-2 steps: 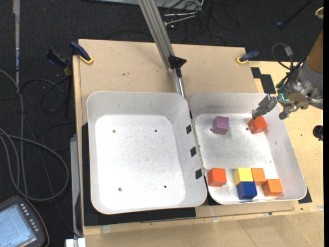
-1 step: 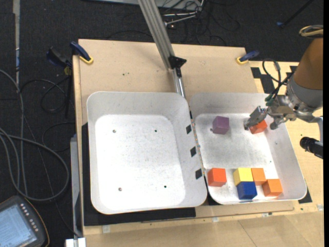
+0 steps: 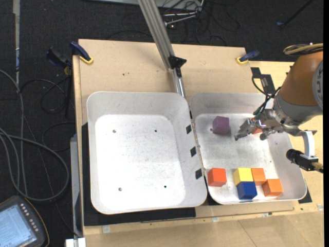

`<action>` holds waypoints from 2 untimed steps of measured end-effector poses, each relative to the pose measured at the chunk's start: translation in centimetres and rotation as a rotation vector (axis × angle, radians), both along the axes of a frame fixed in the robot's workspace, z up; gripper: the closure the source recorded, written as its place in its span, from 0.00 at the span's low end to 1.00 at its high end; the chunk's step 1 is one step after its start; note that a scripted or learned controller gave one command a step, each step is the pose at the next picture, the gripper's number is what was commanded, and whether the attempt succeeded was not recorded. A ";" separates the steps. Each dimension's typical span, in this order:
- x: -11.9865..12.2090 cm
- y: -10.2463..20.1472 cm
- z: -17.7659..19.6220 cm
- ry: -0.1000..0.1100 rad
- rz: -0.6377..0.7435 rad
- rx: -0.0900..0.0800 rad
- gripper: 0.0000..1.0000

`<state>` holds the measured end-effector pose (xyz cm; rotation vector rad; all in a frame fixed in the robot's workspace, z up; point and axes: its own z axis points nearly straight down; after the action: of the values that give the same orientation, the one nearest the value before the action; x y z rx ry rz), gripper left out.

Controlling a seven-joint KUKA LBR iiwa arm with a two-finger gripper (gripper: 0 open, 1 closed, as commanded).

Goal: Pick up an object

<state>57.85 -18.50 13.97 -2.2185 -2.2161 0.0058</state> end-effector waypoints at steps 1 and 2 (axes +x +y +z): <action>0.0 0.1 -4.7 -0.004 0.001 -0.002 0.00; 0.1 0.0 -3.4 -0.009 0.000 -0.002 1.00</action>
<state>57.94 -18.48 10.57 -2.2243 -2.2217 -0.0018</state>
